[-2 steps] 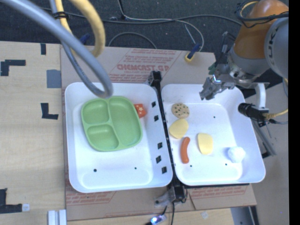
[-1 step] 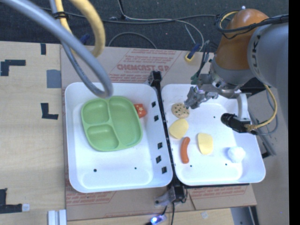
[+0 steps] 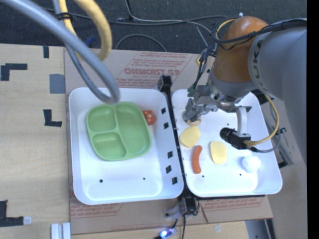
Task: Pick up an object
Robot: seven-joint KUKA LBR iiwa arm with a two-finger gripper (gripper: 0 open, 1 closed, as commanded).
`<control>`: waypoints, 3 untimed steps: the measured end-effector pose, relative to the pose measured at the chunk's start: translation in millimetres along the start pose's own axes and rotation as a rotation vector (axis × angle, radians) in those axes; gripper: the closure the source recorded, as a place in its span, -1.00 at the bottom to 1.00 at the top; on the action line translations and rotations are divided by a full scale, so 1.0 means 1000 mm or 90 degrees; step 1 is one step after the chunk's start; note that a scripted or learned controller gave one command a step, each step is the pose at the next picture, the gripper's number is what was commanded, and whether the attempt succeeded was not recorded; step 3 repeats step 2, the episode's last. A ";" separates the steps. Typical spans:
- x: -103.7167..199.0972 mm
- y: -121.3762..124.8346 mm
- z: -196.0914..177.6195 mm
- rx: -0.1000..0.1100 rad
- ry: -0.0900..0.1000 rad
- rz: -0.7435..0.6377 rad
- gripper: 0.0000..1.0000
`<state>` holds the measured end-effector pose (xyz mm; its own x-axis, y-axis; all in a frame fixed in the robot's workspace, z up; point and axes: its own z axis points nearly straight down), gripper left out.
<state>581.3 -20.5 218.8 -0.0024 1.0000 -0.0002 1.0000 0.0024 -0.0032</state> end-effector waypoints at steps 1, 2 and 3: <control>0.047 -0.026 -0.011 0.000 0.000 -0.001 1.00; 0.096 -0.049 0.001 0.000 0.000 0.000 1.00; 0.096 -0.049 0.001 0.000 0.000 0.000 1.00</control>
